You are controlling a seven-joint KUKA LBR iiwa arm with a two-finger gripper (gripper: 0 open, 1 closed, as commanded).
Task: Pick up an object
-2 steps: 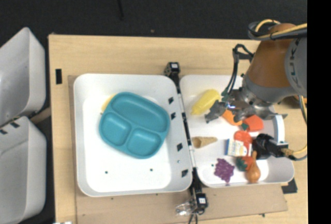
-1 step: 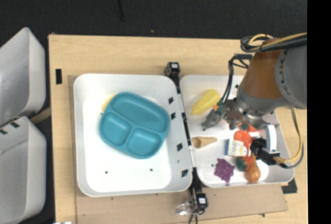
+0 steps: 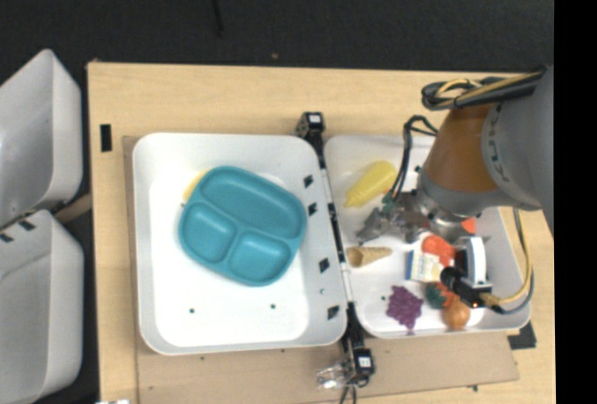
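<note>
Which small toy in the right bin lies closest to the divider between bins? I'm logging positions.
The tan cone. It lies just right of the divider, while the yellow piece and the purple grape bunch sit farther into the right bin.

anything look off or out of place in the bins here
One thing stands out: the blue divided plate in the left bin sits turned at an angle to the bin's edges, with something yellow peeking out from under its upper left rim. The right bin holds a cluttered heap of small items, but nothing there looks spilled or broken.
</note>
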